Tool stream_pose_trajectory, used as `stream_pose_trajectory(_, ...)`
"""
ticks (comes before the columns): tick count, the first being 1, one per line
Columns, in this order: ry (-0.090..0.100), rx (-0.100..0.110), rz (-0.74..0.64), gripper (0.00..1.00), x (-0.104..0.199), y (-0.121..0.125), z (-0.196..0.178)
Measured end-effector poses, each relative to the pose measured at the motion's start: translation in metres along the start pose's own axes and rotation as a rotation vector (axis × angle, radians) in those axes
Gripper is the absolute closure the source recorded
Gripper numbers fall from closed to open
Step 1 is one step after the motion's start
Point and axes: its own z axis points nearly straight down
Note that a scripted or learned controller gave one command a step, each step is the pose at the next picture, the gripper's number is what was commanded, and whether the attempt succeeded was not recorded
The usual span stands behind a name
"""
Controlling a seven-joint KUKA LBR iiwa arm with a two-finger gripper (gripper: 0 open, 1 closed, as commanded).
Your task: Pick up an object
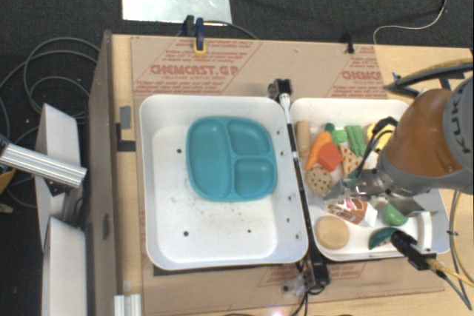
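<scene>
The right bin [348, 254] holds several toy foods. Among them are an orange carrot piece [324, 150], a green piece [355, 138], a speckled round cookie [319, 179], a tan bun [332, 232] and a wooden stick [303, 139]. A red-and-white packet [357, 209] lies near the bin's middle. My gripper [352, 189] is low in the right bin, just above that packet and right of the cookie. The grey wrist and the orange band [422, 140] hide what lies behind them. I see nothing clearly between the gripper's tips.
A teal divided plate [230, 158] lies in the left bin [167, 233]. Green toys [393, 216] and a dark teal one [383, 235] sit by the right bin's front right corner. A black-and-white fixture [284, 94] stands on the ridge between the bins. Cables run along the bench's right side.
</scene>
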Motion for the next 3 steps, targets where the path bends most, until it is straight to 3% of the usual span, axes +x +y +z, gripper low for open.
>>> stream_pose_trajectory(1,-0.004,0.004,-0.001,0.0,0.001,0.066,-0.037)
stream_pose_trajectory(2,0.0,0.018,0.009,0.0,-0.009,0.0,0.022)
stream_pose_trajectory(3,-0.001,0.009,0.003,1.0,-0.008,0.004,0.009)
